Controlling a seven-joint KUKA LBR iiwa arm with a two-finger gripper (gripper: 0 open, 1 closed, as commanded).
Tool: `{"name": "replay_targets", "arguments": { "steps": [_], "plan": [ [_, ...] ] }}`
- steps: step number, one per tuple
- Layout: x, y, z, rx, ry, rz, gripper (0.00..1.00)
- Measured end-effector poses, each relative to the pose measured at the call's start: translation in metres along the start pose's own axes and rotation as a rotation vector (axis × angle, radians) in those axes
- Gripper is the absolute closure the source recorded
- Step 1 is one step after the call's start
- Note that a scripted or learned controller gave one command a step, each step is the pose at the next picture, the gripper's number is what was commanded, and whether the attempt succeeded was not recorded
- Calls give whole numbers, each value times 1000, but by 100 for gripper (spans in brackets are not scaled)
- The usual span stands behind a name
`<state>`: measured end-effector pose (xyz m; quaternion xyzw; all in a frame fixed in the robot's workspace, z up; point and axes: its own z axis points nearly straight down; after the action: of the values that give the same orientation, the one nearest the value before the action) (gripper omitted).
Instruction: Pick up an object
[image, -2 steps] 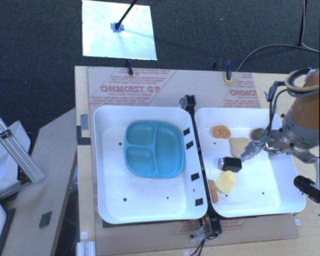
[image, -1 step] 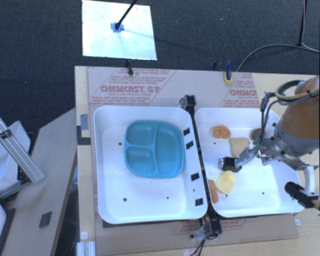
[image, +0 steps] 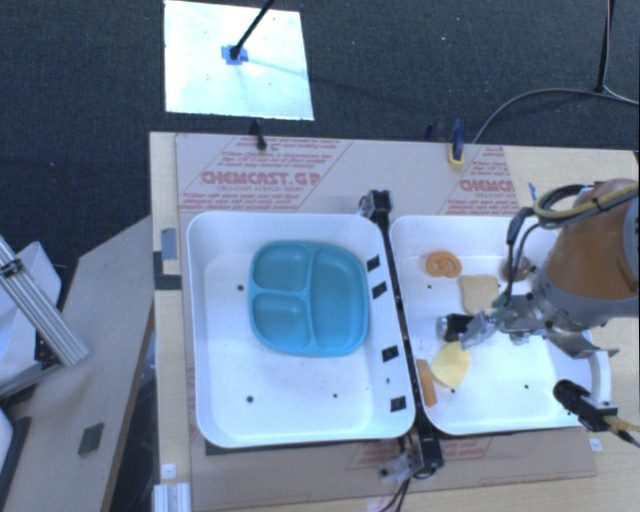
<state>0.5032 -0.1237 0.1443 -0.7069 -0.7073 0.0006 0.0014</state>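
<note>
In the right bin (image: 500, 415), a round orange pretzel-like piece (image: 443, 264) lies near the far left corner. A tan toast-like square (image: 478, 291) sits just right of it. A yellow wedge (image: 451, 366) and a thin orange stick (image: 427, 382) lie by the left wall at the front. My gripper (image: 468, 330) hangs low over the bin's left half, between the tan square and the yellow wedge, pointing left. I see nothing held in it.
The left bin (image: 225, 400) holds a blue divided plate (image: 307, 298) in its middle. A black-clipped divider (image: 390, 300) runs between the two bins. The arm's orange band (image: 600, 250) covers the right bin's right side.
</note>
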Motion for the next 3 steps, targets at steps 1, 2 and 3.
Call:
{"name": "replay_targets", "arguments": {
  "steps": [1, 2, 3],
  "plan": [
    [3, 1, 42, -1, 0, -1, 0],
    [3, 2, 30, -5, -2, 1, 100],
    [-8, 3, -21, -7, -3, 2, 100]
  ]
}}
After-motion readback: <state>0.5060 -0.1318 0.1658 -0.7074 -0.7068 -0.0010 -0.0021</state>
